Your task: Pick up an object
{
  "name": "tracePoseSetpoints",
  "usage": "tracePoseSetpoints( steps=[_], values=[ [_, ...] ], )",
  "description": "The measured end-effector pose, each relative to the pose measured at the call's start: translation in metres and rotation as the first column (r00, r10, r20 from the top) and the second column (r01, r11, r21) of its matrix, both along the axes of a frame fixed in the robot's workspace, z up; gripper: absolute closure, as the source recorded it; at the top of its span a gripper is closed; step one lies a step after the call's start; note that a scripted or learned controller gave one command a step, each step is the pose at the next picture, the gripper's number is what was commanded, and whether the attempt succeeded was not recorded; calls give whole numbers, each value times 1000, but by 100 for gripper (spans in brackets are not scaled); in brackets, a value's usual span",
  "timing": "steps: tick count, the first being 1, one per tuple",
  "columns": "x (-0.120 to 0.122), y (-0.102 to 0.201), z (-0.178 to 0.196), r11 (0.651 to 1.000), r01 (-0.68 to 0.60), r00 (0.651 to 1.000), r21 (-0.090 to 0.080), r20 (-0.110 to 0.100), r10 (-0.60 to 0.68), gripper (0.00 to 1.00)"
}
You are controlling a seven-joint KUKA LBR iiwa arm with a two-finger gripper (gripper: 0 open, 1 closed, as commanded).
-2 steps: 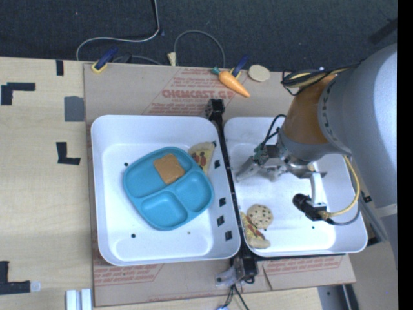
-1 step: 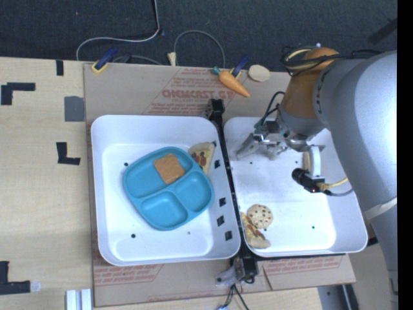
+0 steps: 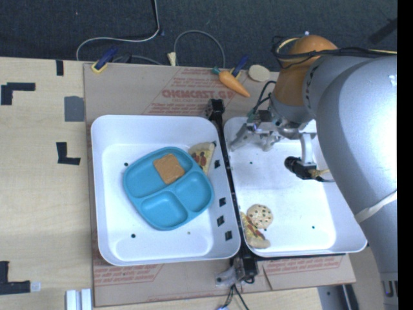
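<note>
My gripper hangs low over the far left corner of the right bin, and I see no object in it. A chocolate-chip cookie lies near that bin's front left, with a small tan food piece just in front of it. In the left bin rests a blue divided plate bearing a square of toast. A pizza slice leans at the plate's far right, by the wall between the bins.
A toy carrot and a pale round piece lie on the cardboard behind the bins. Cables loop at the back. The big grey arm covers the right bin's far right side.
</note>
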State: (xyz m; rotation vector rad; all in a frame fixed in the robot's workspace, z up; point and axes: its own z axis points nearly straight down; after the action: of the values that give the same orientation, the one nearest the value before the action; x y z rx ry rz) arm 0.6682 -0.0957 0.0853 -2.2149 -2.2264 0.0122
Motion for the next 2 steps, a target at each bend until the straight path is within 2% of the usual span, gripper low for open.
tracePoseSetpoints(
  steps=[2],
  values=[
    [-5,-2,0,1000,3,1000,1,9,-3,0]
  ],
)
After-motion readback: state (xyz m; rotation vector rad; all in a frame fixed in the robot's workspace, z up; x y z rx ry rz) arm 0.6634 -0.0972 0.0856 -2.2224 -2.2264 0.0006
